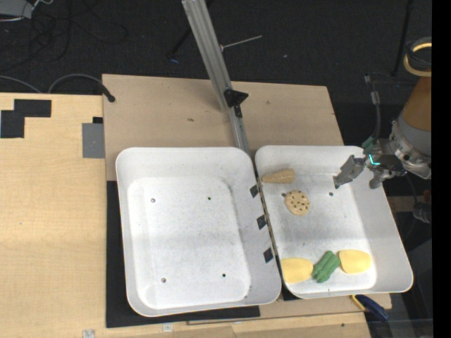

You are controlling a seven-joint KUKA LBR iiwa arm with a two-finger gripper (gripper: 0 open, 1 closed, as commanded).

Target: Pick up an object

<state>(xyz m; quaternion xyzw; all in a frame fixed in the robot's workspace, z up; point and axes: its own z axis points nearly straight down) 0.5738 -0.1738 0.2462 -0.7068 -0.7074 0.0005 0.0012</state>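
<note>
The right bin point(394, 259) carries all the candidates: a tan bread-like piece point(278, 177) near its upper left corner, a cookie point(297, 203) just below that, and along the lower edge a yellow piece point(297, 270), a green piece point(325, 266) and a second yellow piece point(354, 261) packed side by side, the green one touching both neighbours. That row looks awkward for a two-finger grasp, while the cookie and the bread piece lie apart with bare floor around them, so either seems the easier pick. The left bin point(141, 167) sits beside it on the table point(282, 111). The arm point(416, 118) comes in from the right, its wrist over the right bin's upper right rim. The gripper point(361, 170) hangs above the bin's upper right area, well apart from every object, its fingers spread wide and holding nothing. Nothing is picked yet; I judge this an approach pose.
</note>
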